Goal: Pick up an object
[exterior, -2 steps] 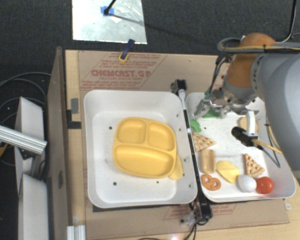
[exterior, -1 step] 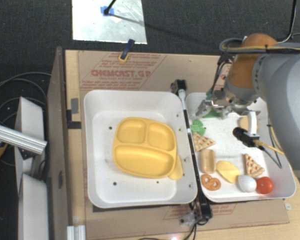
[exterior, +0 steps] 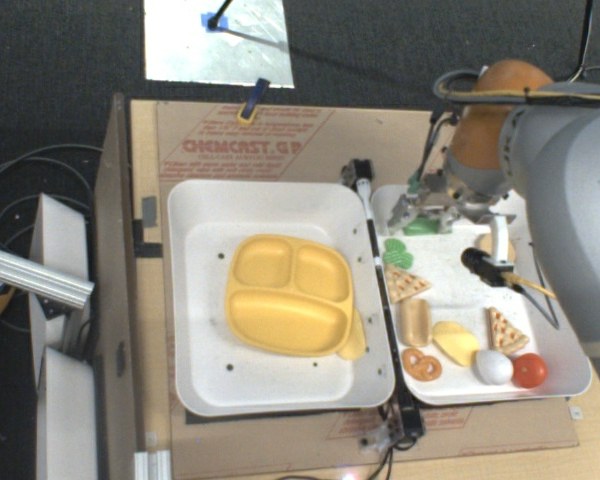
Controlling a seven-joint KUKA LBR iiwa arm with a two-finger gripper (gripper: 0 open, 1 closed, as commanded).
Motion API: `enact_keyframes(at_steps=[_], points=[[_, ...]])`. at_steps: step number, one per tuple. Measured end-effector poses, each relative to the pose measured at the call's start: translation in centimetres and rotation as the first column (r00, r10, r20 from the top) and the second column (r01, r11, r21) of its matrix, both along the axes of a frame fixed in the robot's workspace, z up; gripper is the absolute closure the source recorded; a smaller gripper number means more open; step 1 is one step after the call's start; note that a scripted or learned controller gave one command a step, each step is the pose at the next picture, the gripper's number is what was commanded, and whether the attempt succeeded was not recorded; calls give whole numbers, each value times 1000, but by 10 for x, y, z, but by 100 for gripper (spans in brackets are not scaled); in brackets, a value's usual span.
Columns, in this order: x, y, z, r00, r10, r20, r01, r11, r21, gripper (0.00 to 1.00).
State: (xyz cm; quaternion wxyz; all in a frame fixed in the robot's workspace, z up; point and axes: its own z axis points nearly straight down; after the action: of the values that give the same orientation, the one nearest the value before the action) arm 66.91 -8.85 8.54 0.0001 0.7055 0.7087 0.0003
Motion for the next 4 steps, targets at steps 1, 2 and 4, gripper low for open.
enact_keyframes(at_steps=[1, 2, 4], points=[[0, 5, 0, 1000, 0, 1, 0, 1000, -2, 0], [0, 5, 0, 1000, 0, 0, 0, 1000, -2, 0], [0, -3, 0, 1000, -4, 1, 4, 1000, -2, 0]])
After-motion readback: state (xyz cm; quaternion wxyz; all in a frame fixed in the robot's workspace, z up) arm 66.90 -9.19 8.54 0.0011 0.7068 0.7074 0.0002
